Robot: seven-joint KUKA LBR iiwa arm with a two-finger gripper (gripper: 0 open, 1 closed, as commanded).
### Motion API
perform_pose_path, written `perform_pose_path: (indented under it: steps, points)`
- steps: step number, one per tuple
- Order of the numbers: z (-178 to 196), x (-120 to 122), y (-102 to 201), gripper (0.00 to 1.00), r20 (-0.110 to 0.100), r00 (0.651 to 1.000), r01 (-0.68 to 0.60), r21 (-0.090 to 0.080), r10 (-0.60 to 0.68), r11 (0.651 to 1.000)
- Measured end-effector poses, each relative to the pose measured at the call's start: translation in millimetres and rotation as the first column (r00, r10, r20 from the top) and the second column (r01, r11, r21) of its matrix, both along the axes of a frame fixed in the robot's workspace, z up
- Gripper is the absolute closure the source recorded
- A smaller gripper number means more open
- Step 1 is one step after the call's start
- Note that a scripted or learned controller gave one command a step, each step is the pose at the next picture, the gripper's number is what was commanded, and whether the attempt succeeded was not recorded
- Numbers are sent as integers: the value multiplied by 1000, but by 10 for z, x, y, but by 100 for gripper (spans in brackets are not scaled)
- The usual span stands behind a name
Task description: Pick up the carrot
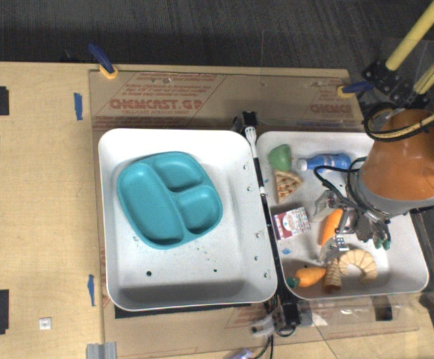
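Observation:
The carrot [329, 226] is a short orange stick lying nearly upright in the middle of the right bin [408, 271]. My gripper [346, 235] hangs low over that bin, right beside the carrot on its right and touching or almost touching it. The wrist and its cables hide the parts underneath. The arm's orange band [404, 167] sits above and to the right.
Around the carrot lie a red-and-white packet [292, 221], a pizza slice [284, 185], a green piece [280, 156], a blue bottle [326, 161], a croissant [358, 264] and a small orange item [309, 277]. The left bin [120, 275] holds a teal divided plate [170, 198].

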State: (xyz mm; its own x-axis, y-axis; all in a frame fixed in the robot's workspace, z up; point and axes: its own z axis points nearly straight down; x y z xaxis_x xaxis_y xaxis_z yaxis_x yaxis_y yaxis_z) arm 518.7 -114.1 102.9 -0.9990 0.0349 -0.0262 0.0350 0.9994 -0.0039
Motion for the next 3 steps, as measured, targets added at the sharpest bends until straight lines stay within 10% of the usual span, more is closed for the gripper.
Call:
perform_pose_path:
  steps: [1, 2, 3]
  points:
    - [112, 31, 8, 100, 10, 1000, -2, -1, 2, 1000]
    - [1786, 239, -389, 100, -12, 948, -318, -2, 318, 948]
    - [-53, -237, -923, 100, -15, 928, -372, -1, 372, 928]
